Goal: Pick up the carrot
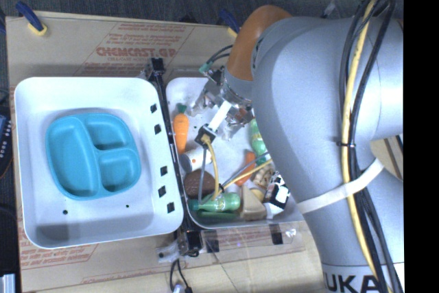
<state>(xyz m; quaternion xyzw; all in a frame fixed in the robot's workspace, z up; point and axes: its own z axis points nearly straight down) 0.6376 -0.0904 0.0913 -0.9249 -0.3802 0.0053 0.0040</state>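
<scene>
The carrot (180,131) is a short orange piece with a green tip. It lies in the right bin (180,87) close to that bin's left wall. My gripper (218,105) hangs over the upper middle of the same bin, just right of the carrot and slightly beyond it. The carrot lies apart from the gripper, and I see nothing held. The big grey arm covers the bin's right half.
The left bin (27,99) holds a blue divided tray (92,154). Below the carrot lie a brown round item (199,182), a green bottle (221,202), a tan block (252,206) and a black-and-white item (276,193). A green item (257,142) sits beside the arm.
</scene>
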